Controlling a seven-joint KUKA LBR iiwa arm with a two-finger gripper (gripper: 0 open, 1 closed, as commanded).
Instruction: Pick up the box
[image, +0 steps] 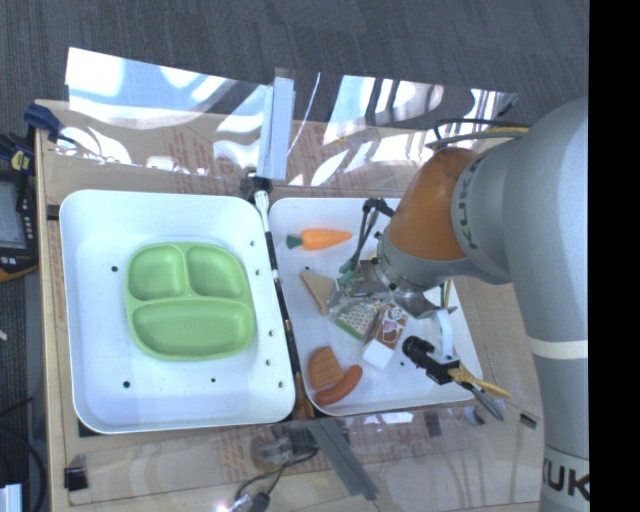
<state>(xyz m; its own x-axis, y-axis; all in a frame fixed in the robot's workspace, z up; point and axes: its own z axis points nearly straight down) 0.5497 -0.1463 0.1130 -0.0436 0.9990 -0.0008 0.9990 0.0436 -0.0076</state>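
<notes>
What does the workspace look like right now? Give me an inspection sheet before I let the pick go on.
Surface: two white bins side by side on a bench; left bin, right bin.
Job's things: small box with a printed top lies in the right bin, beside the gripper.
Clutter: green divided plate in the left bin; toy carrot, a tan wedge, sausage and a brown bread-like piece in the right bin.
Gripper: gripper low over the right bin's middle; finger state unclear.
Cables: thin dark cable running down to the gripper.
Surroundings: clear panel behind the bins; dark device at the left edge.
</notes>
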